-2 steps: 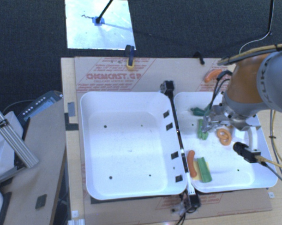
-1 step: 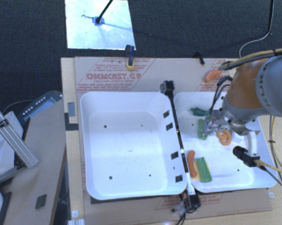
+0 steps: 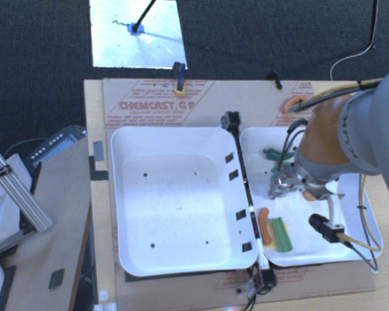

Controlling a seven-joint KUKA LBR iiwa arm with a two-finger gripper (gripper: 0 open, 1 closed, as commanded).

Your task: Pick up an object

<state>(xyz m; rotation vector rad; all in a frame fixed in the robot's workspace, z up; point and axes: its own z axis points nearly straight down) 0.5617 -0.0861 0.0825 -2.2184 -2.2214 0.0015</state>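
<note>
The gripper hangs low inside the right bin, toward its left half, with the grey arm and its orange band reaching in from the right. Whether the claw stands wide or narrow cannot be told: the metal parts at the tip blur together and nothing is seen between them.

The nearest candidates lie nearer and slightly left of the claw, in the near left corner of the right bin. There an orange piece and a green block lie side by side, just beside each other and perhaps touching. Both are long and slim, with their long axes running roughly far to near, the green block tilting a little to the right at its near end. The orange piece is rounded at the ends, like a small sausage or carrot; the green block looks flat-sided and darker.

A second green thing lies farther off, on the far side of the claw, partly hidden by cables, so its shape is unclear. A bit of orange peeps from under the wrist, too covered to identify.

My judgement: the near pair is the easier goal, needing a short move nearward, with the claw closing across their narrow width. The left bin plays no part.
</note>
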